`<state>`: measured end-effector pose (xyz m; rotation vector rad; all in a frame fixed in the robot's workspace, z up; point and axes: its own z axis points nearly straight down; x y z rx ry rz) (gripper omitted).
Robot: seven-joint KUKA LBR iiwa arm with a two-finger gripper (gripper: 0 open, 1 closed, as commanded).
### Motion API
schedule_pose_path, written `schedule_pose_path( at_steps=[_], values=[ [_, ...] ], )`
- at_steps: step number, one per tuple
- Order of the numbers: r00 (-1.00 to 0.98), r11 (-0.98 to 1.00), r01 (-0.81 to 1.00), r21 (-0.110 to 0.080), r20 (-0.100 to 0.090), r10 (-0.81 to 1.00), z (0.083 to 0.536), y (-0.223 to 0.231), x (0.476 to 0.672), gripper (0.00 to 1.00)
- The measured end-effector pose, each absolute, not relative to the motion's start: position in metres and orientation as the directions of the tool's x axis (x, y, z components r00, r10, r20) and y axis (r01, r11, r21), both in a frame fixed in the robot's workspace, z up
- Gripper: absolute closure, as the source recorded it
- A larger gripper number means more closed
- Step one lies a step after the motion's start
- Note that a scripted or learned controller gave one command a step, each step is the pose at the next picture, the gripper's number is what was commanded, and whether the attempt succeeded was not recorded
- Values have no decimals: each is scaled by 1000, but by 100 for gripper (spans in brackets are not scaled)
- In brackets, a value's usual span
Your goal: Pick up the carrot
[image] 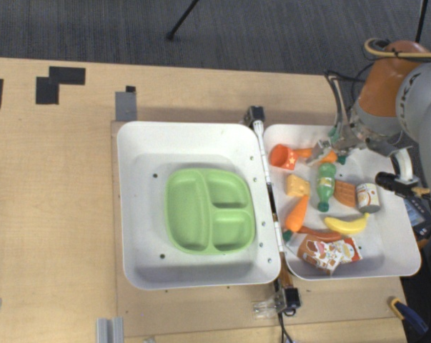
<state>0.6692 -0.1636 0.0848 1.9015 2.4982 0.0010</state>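
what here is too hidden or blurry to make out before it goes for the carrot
- Tool, camera view: too small and blurred to tell open from shut.
- Carrot: lower tip merges with the bin wall.
- Snack packet: print too small to read.
- Arm: cut off by the right edge.

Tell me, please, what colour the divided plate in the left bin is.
Light green plate, seen clearly in the camera view.

I'm seeing smooth white plastic bins, a matt green plastic tray, a glossy plastic-looking carrot, and the pale wood-grain bench under my arm.
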Motion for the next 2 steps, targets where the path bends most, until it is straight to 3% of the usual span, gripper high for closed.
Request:
schedule_pose_path(
  at_steps=[1,2],
  values=[
    [-270,270,963,2,-2,963,96,-163,670,100],
    [-132,132,991,4,-1,991,160,-106,670,100]
  ],
)
